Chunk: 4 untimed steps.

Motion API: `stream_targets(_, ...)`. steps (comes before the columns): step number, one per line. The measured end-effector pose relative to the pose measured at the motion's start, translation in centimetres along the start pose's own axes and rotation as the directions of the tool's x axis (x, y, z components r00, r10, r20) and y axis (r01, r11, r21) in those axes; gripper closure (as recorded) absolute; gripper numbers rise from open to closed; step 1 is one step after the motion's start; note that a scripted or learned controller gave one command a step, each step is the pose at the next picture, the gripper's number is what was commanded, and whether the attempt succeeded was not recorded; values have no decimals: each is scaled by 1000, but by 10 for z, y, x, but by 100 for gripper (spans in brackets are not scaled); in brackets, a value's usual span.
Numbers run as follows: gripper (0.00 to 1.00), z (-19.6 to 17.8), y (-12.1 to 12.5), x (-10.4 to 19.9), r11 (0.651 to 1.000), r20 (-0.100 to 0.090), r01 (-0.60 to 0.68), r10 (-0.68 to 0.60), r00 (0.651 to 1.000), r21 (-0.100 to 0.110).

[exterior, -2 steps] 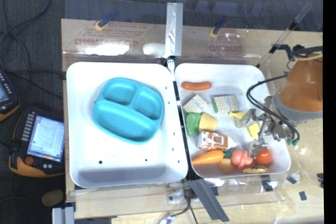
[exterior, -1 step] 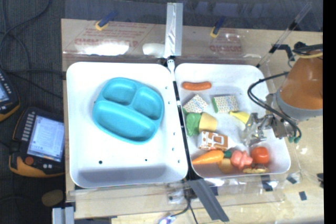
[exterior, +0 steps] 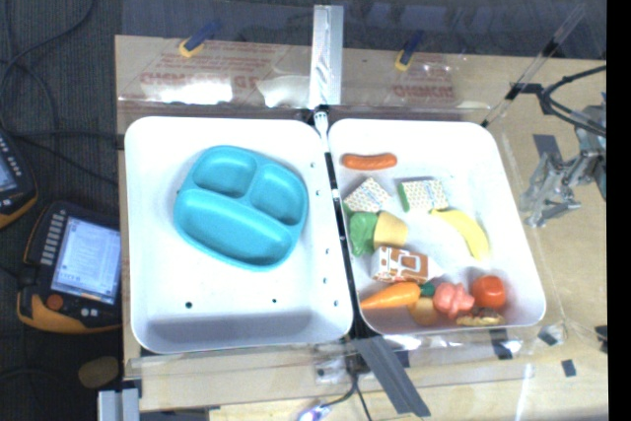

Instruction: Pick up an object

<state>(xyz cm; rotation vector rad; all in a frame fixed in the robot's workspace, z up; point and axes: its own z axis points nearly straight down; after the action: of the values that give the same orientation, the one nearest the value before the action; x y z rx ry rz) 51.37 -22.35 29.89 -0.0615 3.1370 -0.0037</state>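
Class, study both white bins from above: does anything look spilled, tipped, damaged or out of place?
Nothing stands out. The blue divided plate lies flat in the left bin, set at a slant. The toy foods, among them a banana and carrot, all sit inside the right bin.

Even, fairly bright overhead light falls across the bench, washing the two white bins (exterior: 148, 212) nearly to glare along their rims — shadows stay soft and short, with a grey shade inside the left bin's near wall — while the whole frame looks slightly soft and grainy.
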Motion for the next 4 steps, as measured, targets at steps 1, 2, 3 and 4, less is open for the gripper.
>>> stream_targets(1,100,0,1,12,998,0,-68,68,998,-2)
stream_targets(2,100,-85,82,24,994,0,-105,105,994,-2)
stream_targets(3,100,-53,40,27,950,-2,-312,312,950,-1)
stream_targets(4,100,-4,2,29,879,-3,-477,477,879,0)
